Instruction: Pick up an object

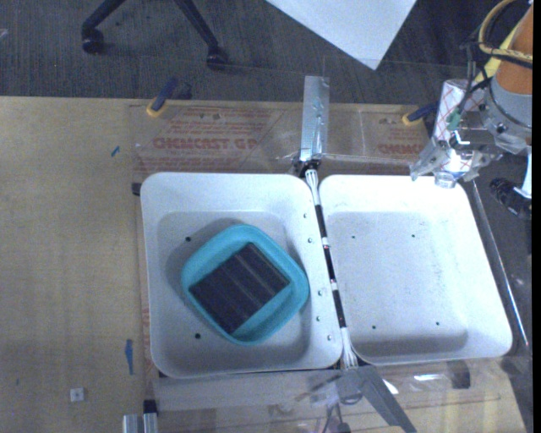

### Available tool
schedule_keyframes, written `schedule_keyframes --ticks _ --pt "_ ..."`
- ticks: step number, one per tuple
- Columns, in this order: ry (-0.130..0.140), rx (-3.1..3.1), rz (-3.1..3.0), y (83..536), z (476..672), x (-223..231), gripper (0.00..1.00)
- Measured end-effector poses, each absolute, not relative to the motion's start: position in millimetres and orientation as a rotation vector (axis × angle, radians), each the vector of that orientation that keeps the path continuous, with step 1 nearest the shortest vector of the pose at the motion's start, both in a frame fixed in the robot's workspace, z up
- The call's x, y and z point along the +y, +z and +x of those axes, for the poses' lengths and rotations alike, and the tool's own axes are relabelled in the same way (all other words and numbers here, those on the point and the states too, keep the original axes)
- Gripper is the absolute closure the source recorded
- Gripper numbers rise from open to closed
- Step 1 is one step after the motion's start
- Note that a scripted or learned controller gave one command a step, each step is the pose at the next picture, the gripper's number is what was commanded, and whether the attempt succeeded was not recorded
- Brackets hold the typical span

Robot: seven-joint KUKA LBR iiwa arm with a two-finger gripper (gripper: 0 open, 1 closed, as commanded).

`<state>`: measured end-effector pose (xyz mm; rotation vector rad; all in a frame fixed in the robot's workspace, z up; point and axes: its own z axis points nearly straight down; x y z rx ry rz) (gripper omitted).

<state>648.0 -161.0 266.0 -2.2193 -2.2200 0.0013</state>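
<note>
A light blue square container [245,282] with a dark ribbed inside lies tilted in the left bin [161,199]. The arm comes in at the upper right, and my gripper [445,169] hangs over the far right corner of the right bin [406,254], well away from the blue container. I see nothing between its fingers, and the view is too small there to tell how they stand.
A metal bracket [314,118] stands upright behind the seam between the two bins. Clamps with yellow and blue handles [162,97] sit at the back of the wooden bench. A white sheet [347,25] lies beyond it on the dark floor.
</note>
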Motion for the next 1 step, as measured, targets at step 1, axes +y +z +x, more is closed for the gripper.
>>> schedule_keyframes --ticks 1 --pt "0.002 -2.342 -2.092 136.1 666.7 -124.1 0.00"
